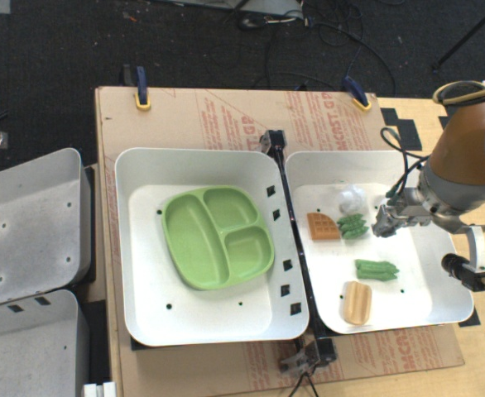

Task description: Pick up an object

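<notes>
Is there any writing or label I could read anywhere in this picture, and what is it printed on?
Red print on the brown cardboard sheet under the bins: it looks mirrored or upside down and too blurred to read.
Red print on the cardboard's front strip: also too blurred to read.
The white bins, green plate and food items carry no visible text.

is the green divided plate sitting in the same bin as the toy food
No. The green divided plate lies in the left bin, while the toy food is in the right bin.

A green divided plate (218, 236) lies in the left white bin (135, 180).
</notes>
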